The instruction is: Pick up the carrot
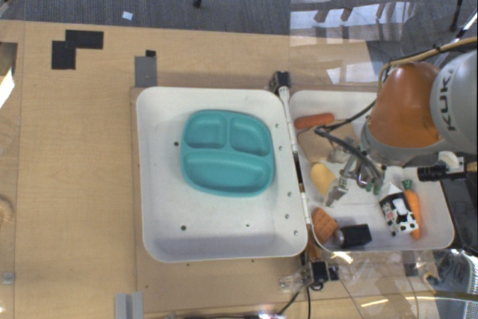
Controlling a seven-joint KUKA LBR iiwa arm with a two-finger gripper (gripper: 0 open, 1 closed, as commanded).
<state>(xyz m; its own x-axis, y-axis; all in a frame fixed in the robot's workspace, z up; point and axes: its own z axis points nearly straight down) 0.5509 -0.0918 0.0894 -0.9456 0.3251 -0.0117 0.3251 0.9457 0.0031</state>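
So the carrot (411, 214) sits in the right bin (441, 239), near its right-hand side, lying roughly end to end away from the camera with a bit of green at the top. A small black-and-white box (396, 216) is touching it on the left, which is annoying. My pincer (345, 187) hangs over the middle of that bin, next to a pale yellow piece (322, 177) and well short of the carrot. Honestly I can't tell whether it's wide or narrow from this angle, too much cable and metal in the way.

Handling guess: it looks like a toy carrot — light, stiff, probably smooth plastic, so a bit slippery. It tapers, so I'd grab it across the thicker upper half, near the green end, where the box isn't crowding it.

Head count for the right bin: one carrot, one black-and-white box, one pale yellow piece, one reddish sausage-looking thing (314, 121) up top, one brown waffle-ish bit (323, 220) and one dark block (355, 234) at the near edge. Left bin (160, 160) — one teal divided tray (226, 152) with three compartments. Two bins total.
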